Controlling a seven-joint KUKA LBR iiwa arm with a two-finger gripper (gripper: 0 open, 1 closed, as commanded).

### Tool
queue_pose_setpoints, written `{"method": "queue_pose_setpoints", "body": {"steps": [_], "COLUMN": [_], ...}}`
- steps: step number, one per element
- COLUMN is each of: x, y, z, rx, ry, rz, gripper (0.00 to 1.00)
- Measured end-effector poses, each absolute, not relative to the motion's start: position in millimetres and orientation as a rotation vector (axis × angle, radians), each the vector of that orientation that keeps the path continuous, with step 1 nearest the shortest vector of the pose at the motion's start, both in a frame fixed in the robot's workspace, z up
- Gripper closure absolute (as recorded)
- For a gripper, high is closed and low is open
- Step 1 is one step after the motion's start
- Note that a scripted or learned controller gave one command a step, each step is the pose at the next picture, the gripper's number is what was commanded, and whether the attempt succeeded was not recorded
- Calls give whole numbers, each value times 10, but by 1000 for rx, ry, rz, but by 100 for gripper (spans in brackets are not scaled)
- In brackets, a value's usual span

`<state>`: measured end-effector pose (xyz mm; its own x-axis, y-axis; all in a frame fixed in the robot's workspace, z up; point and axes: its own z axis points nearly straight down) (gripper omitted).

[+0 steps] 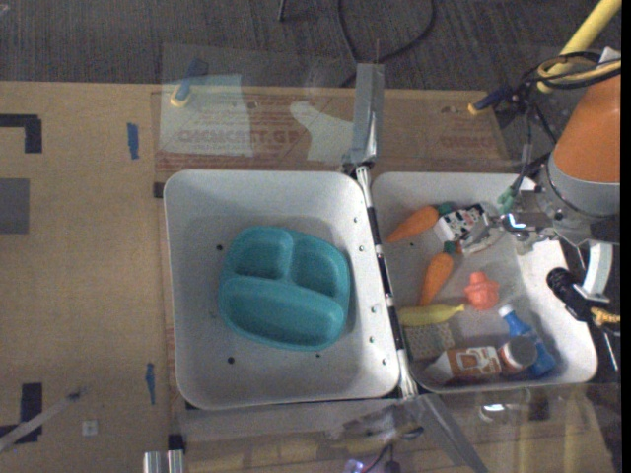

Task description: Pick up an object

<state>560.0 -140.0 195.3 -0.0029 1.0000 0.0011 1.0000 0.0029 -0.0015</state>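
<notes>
Your arm reaches in from the right and its hand [513, 223] hangs over the upper right part of the right bin [582, 363], low among the clutter; whether it is parted or closed you cannot tell, since the wrist housing and cables crowd that spot. No object shows clamped in it.

Just to the hand's left lies a small black-and-white toy [461, 223], the nearest candidate, close to or touching the hand. Beyond it a carrot [412, 223] lies with its long axis slanting up to the right, green tip toward the toy. A second carrot [437, 276] sits below, nearly upright in the view, leafy end uppermost. A small orange-red toy [481, 291] rests near the bin's middle, below the hand. Along the near wall lie a yellow banana [430, 314], a bottle with a blue cap [513, 325], and a labelled bottle [483, 361] on its side, long axis running left to right.

Across the divider, the left bin [187, 264] carries a teal divided plate [284, 287], well apart from the hand. Both bins sit on the cardboard-covered table [79, 264].
</notes>
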Motion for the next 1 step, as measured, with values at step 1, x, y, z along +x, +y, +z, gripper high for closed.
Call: {"method": "queue_pose_setpoints", "body": {"steps": [1], "x": [5930], "y": [-1214], "z": [885], "rx": [-2132], "ry": [-2316], "rz": [-7], "gripper": [0]}}
